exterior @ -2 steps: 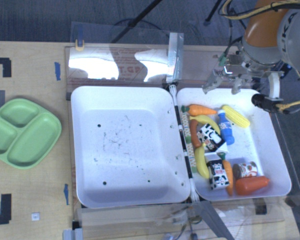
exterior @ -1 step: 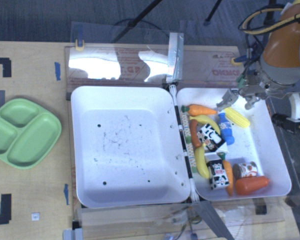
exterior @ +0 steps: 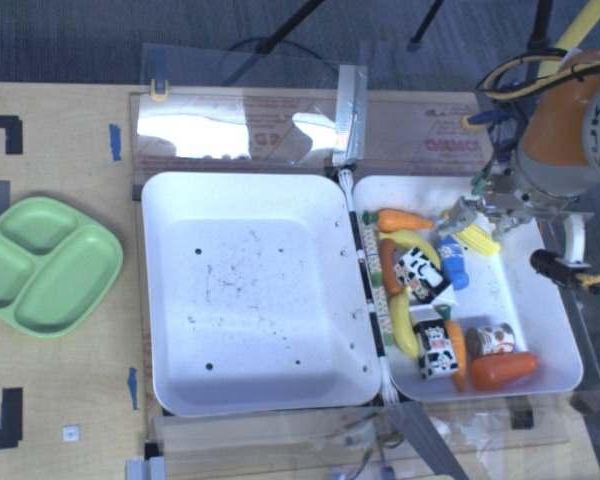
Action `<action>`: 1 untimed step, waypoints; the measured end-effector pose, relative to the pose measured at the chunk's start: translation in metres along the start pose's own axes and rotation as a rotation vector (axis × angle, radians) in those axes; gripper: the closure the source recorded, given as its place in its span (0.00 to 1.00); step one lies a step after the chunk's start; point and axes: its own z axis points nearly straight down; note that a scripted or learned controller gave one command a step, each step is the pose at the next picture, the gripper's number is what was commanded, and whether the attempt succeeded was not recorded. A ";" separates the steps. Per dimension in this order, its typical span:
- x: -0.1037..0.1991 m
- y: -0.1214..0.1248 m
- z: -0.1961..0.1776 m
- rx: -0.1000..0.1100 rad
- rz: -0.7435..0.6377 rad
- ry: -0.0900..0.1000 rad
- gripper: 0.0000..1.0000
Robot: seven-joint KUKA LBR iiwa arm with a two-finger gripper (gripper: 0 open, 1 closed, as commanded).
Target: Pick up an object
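Note:
The right bin [exterior: 540, 298] holds a heap of toy food. An orange carrot [exterior: 402, 220] lies at its far left, with a yellow banana [exterior: 412, 242] just in front of it. A black-and-white patterned box [exterior: 418, 268] sits beside a blue bottle [exterior: 454, 266]. A yellow corn piece [exterior: 478, 239] lies near the bin's back. My gripper [exterior: 486, 212] hangs at the back of this bin, just above the corn and the bottle's cap. Nothing shows held in it.
Nearer the front lie a second banana [exterior: 403, 324], another patterned box [exterior: 437, 349], a small can [exterior: 492, 340] and a big orange vegetable [exterior: 500, 369]. The left bin [exterior: 250, 278] is beside it. A green divided plate [exterior: 45, 265] rests on the bench at far left.

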 end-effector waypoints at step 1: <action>-0.031 0.000 0.040 -0.003 0.091 0.004 0.00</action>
